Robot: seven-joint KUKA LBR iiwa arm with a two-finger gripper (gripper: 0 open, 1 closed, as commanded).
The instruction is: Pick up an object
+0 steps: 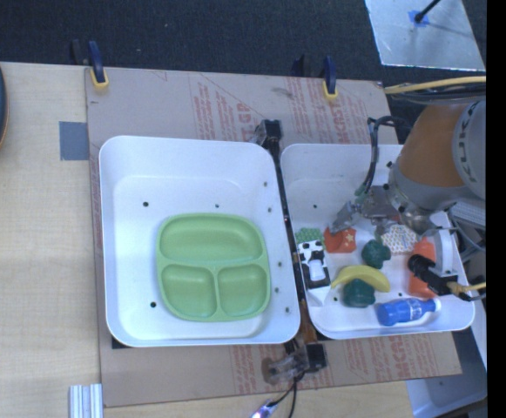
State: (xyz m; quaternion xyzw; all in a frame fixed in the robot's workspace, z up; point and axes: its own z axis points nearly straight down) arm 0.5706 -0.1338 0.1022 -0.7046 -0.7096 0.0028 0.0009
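Green tray sits in left bin. Right bin holds banana, blue bottle, small toys. Gripper over it, jaws' state unclear.

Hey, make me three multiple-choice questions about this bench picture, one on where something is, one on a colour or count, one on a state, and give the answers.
1. Where does the light green three-compartment plastic tray lie?
A. in the left white bin
B. in the right white bin
C. on the bare wooden bench

2. What colour is the plastic bottle lying at the near edge of the right white bin?
A. red
B. blue
C. yellow

3. How does the yellow toy banana stand?
A. lifted above the bins
B. lying in the right bin among other small items
C. resting on the green tray

Answers:
1 A, the tray sits flat inside the left white bin.
2 B, its body is plainly blue with a white cap end.
3 B, it lies on the bin floor beside dark green round toys.
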